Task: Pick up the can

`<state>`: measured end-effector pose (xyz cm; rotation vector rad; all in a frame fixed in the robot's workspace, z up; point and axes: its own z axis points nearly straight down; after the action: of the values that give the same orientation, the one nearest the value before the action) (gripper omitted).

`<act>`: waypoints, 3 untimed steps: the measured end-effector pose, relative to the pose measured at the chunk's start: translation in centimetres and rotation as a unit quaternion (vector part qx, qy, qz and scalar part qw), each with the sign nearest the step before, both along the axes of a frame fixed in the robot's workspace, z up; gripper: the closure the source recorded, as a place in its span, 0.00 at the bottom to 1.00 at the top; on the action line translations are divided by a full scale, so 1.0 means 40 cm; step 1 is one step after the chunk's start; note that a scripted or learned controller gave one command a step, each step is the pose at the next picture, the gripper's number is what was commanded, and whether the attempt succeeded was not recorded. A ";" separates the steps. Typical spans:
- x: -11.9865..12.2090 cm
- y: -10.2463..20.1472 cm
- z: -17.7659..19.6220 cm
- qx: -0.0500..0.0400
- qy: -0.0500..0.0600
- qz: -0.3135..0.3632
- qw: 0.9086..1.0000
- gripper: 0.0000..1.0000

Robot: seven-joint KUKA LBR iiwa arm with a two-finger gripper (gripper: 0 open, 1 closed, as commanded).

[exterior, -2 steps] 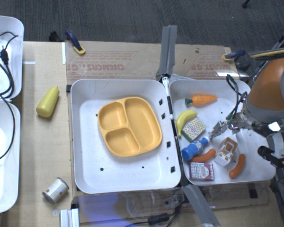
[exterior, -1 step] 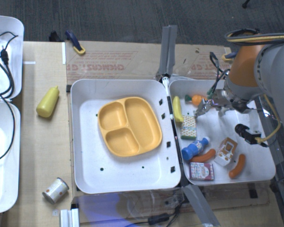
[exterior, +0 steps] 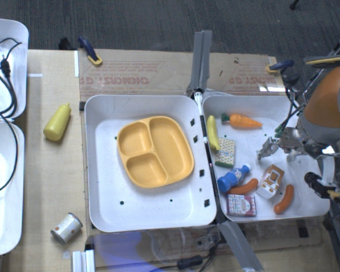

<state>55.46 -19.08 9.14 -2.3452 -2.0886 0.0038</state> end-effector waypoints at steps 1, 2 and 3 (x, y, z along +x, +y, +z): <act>-0.059 -0.007 -0.001 0.001 0.000 -0.055 0.999 0.00; 0.178 -0.020 0.001 0.001 -0.001 -0.061 0.998 0.00; 0.010 -0.011 0.000 0.000 -0.001 -0.105 0.994 0.00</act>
<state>55.88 -19.53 9.15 -2.5521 -1.8322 0.0030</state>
